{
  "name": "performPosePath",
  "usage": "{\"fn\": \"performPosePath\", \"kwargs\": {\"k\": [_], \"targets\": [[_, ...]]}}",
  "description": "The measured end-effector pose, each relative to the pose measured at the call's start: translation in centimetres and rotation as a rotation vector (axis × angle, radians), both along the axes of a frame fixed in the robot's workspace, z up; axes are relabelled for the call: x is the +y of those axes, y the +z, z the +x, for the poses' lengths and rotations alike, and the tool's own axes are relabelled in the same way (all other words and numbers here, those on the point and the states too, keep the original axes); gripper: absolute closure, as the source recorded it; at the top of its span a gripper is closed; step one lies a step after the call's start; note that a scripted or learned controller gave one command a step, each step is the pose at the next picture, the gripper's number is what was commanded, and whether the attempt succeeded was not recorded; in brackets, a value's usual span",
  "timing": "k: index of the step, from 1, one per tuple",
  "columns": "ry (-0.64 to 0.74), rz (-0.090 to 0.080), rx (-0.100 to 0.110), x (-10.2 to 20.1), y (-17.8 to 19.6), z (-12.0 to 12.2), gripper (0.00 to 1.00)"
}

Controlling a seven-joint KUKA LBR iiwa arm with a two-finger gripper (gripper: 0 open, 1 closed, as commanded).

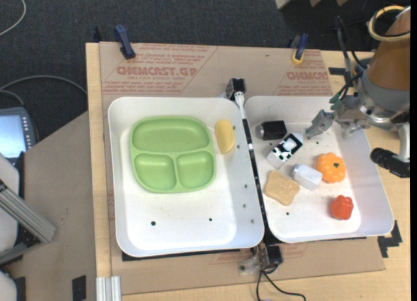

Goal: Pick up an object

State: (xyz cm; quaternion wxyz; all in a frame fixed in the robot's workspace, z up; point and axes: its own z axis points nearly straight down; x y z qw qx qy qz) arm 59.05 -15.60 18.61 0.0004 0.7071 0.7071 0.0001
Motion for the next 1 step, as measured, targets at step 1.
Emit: {"fn": "performPosePath", "kwargs": {"k": [1], "targets": [[0.002,-0.003,-0.006,-3.77,-4.13,5.23,0.00]]}}
